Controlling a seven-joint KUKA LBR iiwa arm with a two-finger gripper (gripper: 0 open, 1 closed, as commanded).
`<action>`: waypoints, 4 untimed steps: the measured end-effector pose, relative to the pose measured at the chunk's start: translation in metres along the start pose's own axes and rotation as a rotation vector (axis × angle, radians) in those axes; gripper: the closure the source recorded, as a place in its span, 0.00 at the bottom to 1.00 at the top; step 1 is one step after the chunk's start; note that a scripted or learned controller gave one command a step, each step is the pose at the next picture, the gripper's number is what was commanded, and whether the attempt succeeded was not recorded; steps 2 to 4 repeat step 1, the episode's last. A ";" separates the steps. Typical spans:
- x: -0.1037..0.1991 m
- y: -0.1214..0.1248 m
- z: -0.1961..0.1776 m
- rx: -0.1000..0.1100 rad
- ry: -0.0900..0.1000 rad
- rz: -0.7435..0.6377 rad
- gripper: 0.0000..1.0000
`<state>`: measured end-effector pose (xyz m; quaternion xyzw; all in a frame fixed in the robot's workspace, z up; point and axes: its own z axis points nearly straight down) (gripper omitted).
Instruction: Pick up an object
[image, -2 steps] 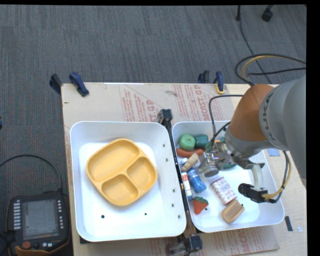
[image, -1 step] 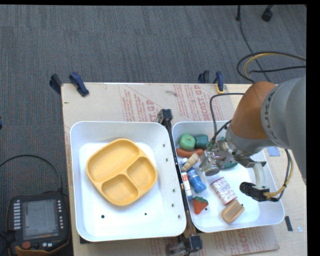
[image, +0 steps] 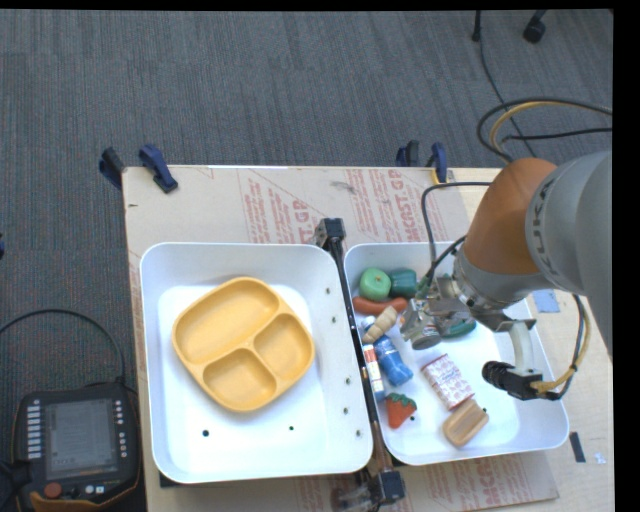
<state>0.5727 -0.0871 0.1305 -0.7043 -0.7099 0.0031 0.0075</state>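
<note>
Pendant: a grey handheld control unit (image: 68, 445) lies on the carpet at the near left corner.
Left bin (image: 170, 420): holds one yellow divided plate (image: 243, 343), three compartments, sitting left of centre.
Right bin (image: 540, 428): a crowded heap of small things.
Near end of right bin: a tan bread-like piece (image: 465, 425), a strawberry toy (image: 400, 409) near the divider, and a pink-and-white wrapped packet (image: 446, 381) between them and a little further back.
Middle of right bin: a blue bottle (image: 391, 361) beside a thin white tube (image: 371, 366) lying along the divider, and a wooden peg-like piece (image: 382, 322) just beyond.
Far end of right bin: a green round object (image: 376, 283) touching a dark teal block (image: 403, 281), with an orange carrot-like piece (image: 375, 305) just in front.
Gripper (image: 422, 328): low over the middle of the right bin, among the blue bottle, peg and teal pieces; I cannot tell how its jaws stand, nor whether it has anything.
Arm (image: 545, 235): comes in from the right, its orange band above the bin's far right, angled down leftward.
Bench (image: 250, 205): cardboard-topped, with blue clamps (image: 157, 165) along the far edge.
</note>
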 end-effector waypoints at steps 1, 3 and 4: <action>0.012 -0.043 -0.056 -0.011 -0.004 0.007 1.00; 0.012 -0.043 -0.056 -0.011 -0.004 0.007 1.00; 0.012 -0.043 -0.056 -0.011 -0.004 0.007 1.00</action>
